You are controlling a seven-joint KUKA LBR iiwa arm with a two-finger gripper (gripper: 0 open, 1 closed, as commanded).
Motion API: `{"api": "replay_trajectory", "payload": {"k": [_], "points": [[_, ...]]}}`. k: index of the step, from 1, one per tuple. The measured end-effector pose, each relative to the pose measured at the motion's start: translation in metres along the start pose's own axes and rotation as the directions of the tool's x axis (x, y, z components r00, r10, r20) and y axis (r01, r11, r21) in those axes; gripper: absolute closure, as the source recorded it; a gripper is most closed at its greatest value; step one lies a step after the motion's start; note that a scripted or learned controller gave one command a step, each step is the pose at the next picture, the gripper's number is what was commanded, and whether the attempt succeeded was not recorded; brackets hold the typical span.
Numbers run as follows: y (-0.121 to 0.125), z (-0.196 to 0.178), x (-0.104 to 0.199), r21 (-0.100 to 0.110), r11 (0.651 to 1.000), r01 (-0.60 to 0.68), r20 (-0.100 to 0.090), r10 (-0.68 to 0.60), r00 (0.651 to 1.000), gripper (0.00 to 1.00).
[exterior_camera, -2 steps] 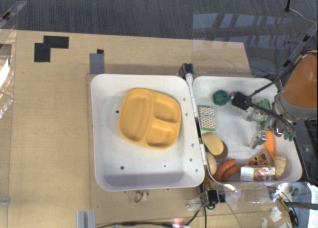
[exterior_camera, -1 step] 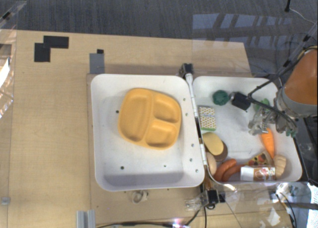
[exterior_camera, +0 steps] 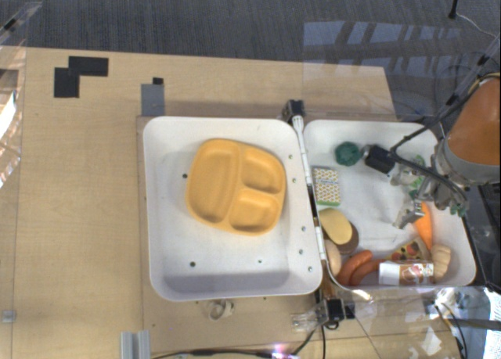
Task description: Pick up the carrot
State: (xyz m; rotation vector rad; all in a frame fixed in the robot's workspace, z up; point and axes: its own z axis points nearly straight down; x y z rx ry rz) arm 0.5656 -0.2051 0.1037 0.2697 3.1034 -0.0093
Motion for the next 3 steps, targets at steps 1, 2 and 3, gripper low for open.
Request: {"api": "replay_trajectory", "payload": {"k": [1, 2, 3], "points": [[-0.002, 0.013, 0.004, -0.002, 0.996, 0.086, -0.011, -0.086, 0.996, 0.0], [-0.001, -0.001, -0.001, 0.001, 0.996, 0.091, 0.001, -0.091, 0.996, 1.0], [-0.001, 0.0, 0.0, 0.001, 0.996, 0.092, -0.001, -0.092, 0.996, 0.0]]}}
